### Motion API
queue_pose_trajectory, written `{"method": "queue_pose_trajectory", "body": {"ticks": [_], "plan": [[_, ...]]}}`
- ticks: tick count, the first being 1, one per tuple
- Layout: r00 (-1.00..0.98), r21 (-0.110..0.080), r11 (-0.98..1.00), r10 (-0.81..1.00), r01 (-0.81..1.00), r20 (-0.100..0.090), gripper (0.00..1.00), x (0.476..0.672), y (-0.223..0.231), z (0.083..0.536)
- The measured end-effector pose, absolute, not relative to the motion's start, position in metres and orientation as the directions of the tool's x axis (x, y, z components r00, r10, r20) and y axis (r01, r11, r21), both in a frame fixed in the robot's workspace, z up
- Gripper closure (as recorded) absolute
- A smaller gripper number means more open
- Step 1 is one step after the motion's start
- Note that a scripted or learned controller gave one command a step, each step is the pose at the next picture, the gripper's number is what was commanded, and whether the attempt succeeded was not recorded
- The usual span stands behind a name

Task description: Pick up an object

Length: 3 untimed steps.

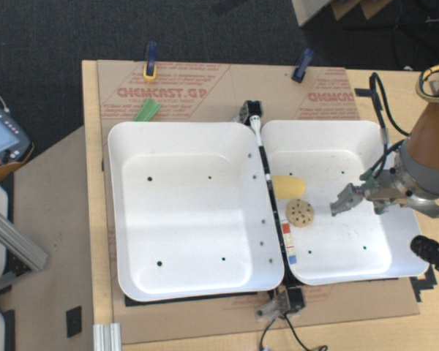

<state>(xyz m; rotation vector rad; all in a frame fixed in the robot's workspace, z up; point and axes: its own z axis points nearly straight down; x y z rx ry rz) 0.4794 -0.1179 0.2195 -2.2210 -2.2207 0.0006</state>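
While the gripper (342, 200) hangs over the right bin (366, 139), jaw state unclear, a round cookie (301, 213) lies just beyond its fingertips.

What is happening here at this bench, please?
A robot arm reaches over the right bin, and its gripper hangs there above the bin floor with nothing visibly between its fingers. Two small things lie in that bin near its left wall: a yellow piece and a round speckled cookie. Neither has been picked up yet.
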Motion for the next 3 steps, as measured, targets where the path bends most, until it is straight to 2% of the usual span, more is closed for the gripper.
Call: {"method": "queue_pose_trajectory", "body": {"ticks": [1, 2, 3], "plan": [[-0.001, 0.021, 0.001, 1.000, 1.000, -0.008, 0.00, 0.541, -0.154, 0.352], [-0.013, 0.015, 0.013, 1.000, 1.000, 0.002, 0.00, 0.530, -0.048, 0.449], [-0.012, 0.015, 0.012, 1.000, 1.000, 0.003, 0.00, 0.522, 0.040, 0.542]]}}
